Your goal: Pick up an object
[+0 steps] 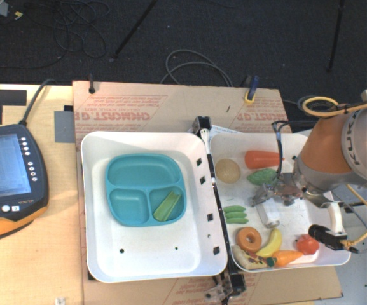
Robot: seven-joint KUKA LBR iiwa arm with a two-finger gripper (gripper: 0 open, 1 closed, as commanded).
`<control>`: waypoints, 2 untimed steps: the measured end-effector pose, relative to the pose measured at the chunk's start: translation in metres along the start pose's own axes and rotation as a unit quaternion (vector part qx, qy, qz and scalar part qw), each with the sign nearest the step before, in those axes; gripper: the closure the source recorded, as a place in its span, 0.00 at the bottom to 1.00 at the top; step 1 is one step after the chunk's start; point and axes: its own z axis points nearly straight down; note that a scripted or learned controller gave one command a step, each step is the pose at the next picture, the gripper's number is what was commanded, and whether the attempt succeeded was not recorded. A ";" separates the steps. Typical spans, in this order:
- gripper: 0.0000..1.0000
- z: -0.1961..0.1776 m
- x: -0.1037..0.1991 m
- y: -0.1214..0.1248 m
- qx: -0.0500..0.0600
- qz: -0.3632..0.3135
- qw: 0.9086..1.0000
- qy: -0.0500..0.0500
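We see the gripper (267, 194) low in the right bin (289, 142), its fingers spread with nothing between them. Beside it we count one green leafy piece (259, 176), one carrot-like piece (262, 159), one tan ball (228, 170), one pea pod (235, 215), one donut (249, 239) and one banana (271, 243). The left bin (138, 259) holds one teal tray (145, 189).

A handheld tablet (5, 173) (screen lit) lies beside the cardboard sheet (177, 110).
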 end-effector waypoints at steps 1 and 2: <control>0.00 0.000 0.038 -0.080 0.003 0.003 1.000 0.002; 0.00 0.000 0.082 -0.077 0.002 0.001 1.000 0.001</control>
